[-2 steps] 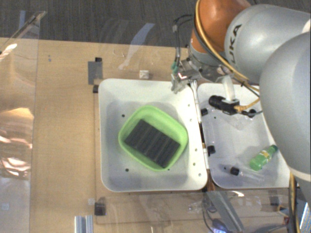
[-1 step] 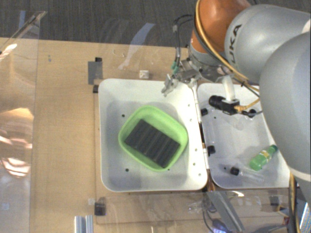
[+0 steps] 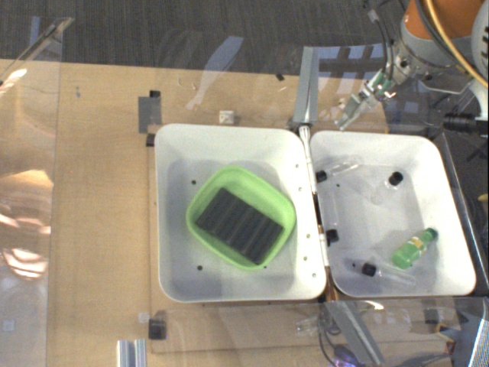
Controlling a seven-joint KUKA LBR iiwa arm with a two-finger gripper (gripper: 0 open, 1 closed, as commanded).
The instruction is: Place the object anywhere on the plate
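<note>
Fingers (image 3: 359, 107) hang above the right bin's (image 3: 447, 159) far rim; open or closed cannot be told. Green bottle (image 3: 413, 249) lies in that bin, plate (image 3: 284, 205) in the left. Approach across the bottle's narrow width.

You have two bins side by side on the surface (image 3: 92, 228). Left bin (image 3: 172, 274) holds the plate (image 3: 241, 218), roughly centred. Right bin (image 3: 435, 159) holds the bottle (image 3: 413, 249) near its front right corner, lying tilted. The arm (image 3: 447, 14) sits behind the right bin, at the view's top right, above the surface.
</note>
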